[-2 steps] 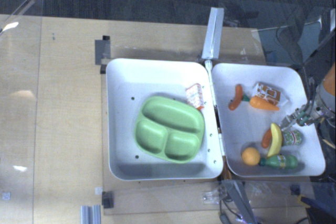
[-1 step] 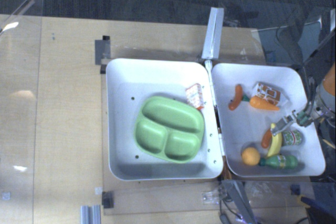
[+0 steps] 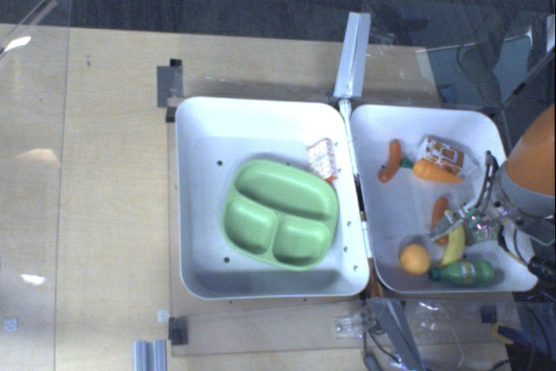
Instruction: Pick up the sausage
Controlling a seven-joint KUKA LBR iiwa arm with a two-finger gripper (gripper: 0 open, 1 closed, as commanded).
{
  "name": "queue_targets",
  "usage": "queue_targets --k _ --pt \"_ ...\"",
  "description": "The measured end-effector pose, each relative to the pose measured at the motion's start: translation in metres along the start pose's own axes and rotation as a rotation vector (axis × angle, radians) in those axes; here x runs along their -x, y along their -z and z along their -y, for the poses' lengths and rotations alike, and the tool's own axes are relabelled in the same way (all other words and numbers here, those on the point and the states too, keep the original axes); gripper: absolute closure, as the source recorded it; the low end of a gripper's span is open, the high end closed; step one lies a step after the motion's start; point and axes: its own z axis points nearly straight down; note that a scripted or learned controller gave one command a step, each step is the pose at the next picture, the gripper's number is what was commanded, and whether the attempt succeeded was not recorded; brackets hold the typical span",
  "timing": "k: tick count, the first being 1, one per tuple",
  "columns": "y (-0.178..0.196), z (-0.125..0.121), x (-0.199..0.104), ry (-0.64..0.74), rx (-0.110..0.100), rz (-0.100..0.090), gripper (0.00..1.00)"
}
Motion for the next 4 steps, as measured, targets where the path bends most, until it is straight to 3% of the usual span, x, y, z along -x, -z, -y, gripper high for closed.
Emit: queue_targets --k 1,2,3,4 --pt "0.002 -0.020 -0.074 0.311 0.005 0.002 0.00" --pt "0.002 -0.030 -0.100 0.108 0.004 0.005 0.00" --pt "0.015 -0.034 -0.099 0.111 0.015 0.010 1.00" --pt "0.095 -0.167 -0.109 0.373 -0.005 -0.009 1.00"
